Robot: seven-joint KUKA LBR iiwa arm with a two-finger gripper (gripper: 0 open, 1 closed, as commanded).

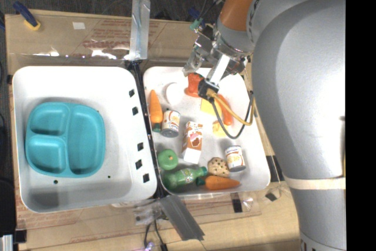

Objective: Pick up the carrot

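Two carrots lie in the right bin (pixel 254 144). One carrot (pixel 154 107) rests lengthwise against the bin's left wall. The other carrot (pixel 222 183) lies flat along the front edge. My gripper (pixel 197 80) hangs over the bin's back part, open, its fingers spread on either side of a small orange-red object (pixel 192 86). I cannot tell whether the fingers touch that object. Both carrots are well apart from the gripper.
The right bin also holds a white cup (pixel 172 91), two cans (pixel 171 123) (pixel 234 158), a carton (pixel 194 141), a green apple (pixel 167 158), a green bottle (pixel 185 176), a cookie (pixel 217 166) and a yellow piece (pixel 210 107). The left bin (pixel 35 197) holds a teal divided plate (pixel 64 138).
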